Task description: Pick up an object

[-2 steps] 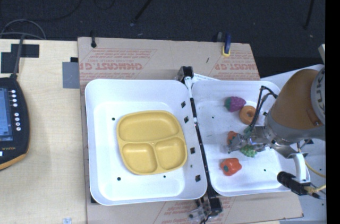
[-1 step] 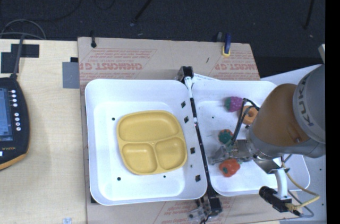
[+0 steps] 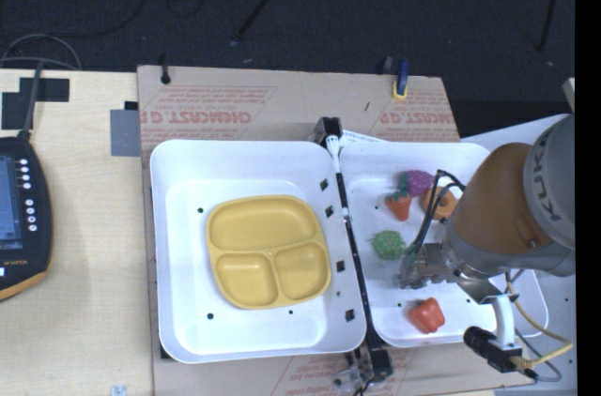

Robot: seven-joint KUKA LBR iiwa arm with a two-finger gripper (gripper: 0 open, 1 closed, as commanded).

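- Down at the right bin (image 3: 380,328), a shallow white plastic tray, my gripper (image 3: 416,271) hangs low over the floor near the bin's middle.
- My arm (image 3: 512,202), grey with an orange band above the wrist, reaches in from the right and covers much of that bin's right half.
- Whether my jaws are open or closed I cannot tell; the metal at my tip is dark and small, and no object shows between them.
- Just to the left of my gripper lies a small green bumpy toy vegetable (image 3: 388,243), close beside it; I cannot tell if we touch.
- Below my gripper, nearer the front wall, sits a red rounded toy fruit (image 3: 426,315), apart from me.
- Toward the far side of the bin are a small red-orange toy with a green top (image 3: 399,205), a purple bunch-like toy (image 3: 414,182) just behind it, and an orange piece (image 3: 441,200) partly hidden by my arm and its black cable.
- The left bin (image 3: 178,197), also shallow and white, holds a yellow plastic plate with three compartments (image 3: 269,250), lying flat in its middle.
- Both bins rest side by side on a brown cardboard sheet (image 3: 272,108) with red printing.
- At the far left edge of the bench lies a black handheld control pendant (image 3: 21,216).
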